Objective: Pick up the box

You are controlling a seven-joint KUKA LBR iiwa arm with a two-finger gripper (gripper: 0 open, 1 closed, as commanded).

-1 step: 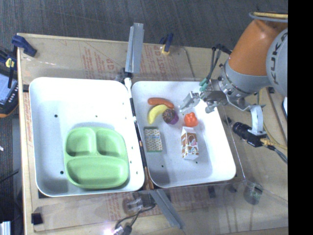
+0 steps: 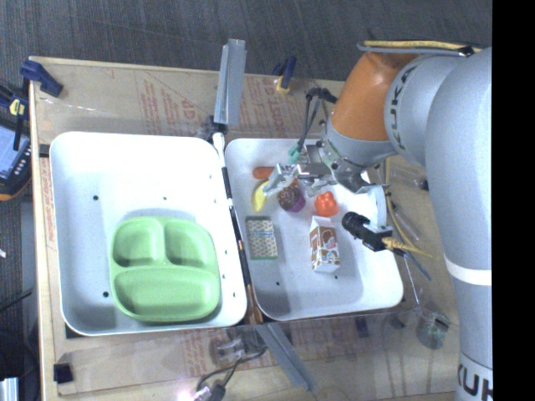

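My arm (image 2: 435, 140) reaches in over the right bin (image 2: 380, 286), while the left bin (image 2: 75, 182) holds a green tray (image 2: 165, 270). The box (image 2: 324, 247), a small carton, lies flat toward the middle of the right bin, apart from my gripper (image 2: 288, 176), which hangs over the purple and orange toys at the far end. I cannot tell its state. I judge I should shift nearer, centre over the carton, and straddle its narrow width before descending.
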